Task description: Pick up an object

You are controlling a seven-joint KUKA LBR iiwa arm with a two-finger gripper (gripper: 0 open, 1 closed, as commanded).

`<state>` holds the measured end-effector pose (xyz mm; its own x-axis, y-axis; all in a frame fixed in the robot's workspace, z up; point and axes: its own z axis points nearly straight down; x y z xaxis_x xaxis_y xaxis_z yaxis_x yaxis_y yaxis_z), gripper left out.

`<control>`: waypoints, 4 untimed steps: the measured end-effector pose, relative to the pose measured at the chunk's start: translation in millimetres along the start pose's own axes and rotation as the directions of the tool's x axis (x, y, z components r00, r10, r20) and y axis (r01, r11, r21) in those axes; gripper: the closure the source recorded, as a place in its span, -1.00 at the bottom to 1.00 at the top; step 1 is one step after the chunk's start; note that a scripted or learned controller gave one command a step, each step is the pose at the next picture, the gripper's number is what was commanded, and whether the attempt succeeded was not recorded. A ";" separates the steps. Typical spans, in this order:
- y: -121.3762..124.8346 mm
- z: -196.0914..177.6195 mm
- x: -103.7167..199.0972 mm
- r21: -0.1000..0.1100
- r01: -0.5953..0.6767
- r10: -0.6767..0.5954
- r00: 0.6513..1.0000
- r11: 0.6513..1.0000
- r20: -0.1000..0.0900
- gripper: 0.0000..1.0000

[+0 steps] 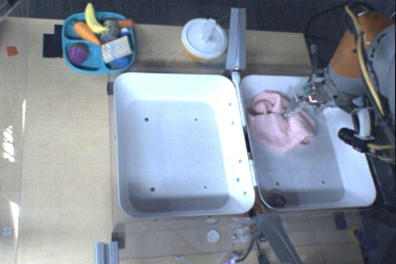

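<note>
One pink cloth [281, 123] lies crumpled in the right bin [322, 191], near its far side. The gripper [296, 107] is at the cloth's upper right edge, perhaps touching it; whether it grips, I cannot tell.

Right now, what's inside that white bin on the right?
A crumpled pink cloth lies in the right bin, with the pincer at its upper edge. Whatever sits beneath the cloth is covered.
</note>
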<state>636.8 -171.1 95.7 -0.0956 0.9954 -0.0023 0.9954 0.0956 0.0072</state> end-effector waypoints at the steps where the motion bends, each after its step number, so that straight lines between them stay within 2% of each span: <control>1: -33.4 5.0 27.7 -0.006 0.131 -0.131 0.991 0.991 0.002 -1.00; 2: -67.1 4.5 31.4 -0.007 0.151 -0.151 0.988 0.988 0.002 -1.00; 3: -109.3 4.3 11.2 -0.007 0.200 -0.200 0.980 0.980 0.004 -1.00; 4: -144.8 4.0 -3.6 -0.009 0.327 -0.327 0.945 0.945 0.006 -1.00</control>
<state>493.0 -188.5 90.7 -0.4157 0.9095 -0.0105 0.9093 0.4158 0.0153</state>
